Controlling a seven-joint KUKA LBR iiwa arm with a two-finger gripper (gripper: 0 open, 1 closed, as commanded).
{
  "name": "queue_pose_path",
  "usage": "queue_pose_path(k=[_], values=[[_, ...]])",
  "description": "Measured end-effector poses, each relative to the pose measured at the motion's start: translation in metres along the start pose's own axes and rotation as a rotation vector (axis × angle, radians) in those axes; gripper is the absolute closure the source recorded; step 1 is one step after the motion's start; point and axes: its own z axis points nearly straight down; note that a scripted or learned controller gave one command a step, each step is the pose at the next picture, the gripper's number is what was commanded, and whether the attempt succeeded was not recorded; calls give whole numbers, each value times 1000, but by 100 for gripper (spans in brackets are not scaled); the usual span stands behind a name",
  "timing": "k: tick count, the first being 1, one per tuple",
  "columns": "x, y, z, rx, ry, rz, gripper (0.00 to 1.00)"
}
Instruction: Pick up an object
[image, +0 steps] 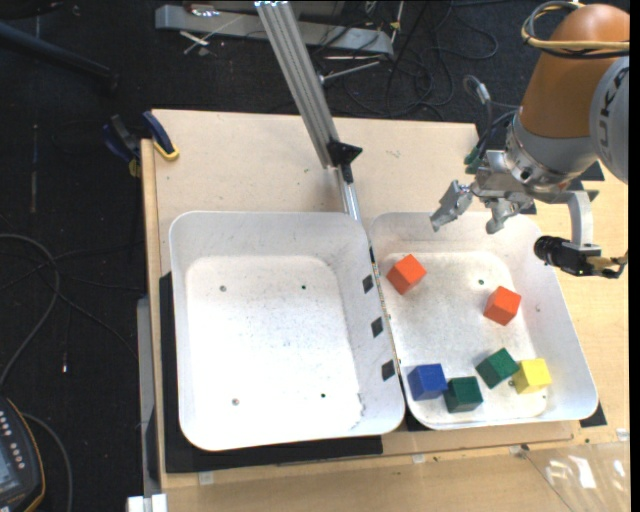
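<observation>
Blocks (405, 273) below end effector (477, 212) (open, empty)

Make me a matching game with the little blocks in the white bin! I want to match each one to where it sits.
Things:
1. blue wooden cube
2. yellow wooden cube
3. orange wooden cube near the divider
4. open two-finger gripper

Places:
A. front right of the right bin
B. above the bin's far edge
C. far left of the right bin
D. front left of the right bin

Pairs: 1-D, 2-A, 3-C, 4-B
</observation>
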Motion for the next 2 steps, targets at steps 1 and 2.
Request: queue_pose_path(k=[1, 2], values=[[-93, -28, 87, 7, -3, 10, 0], [-113, -51, 144, -8, -2, -3, 0]])
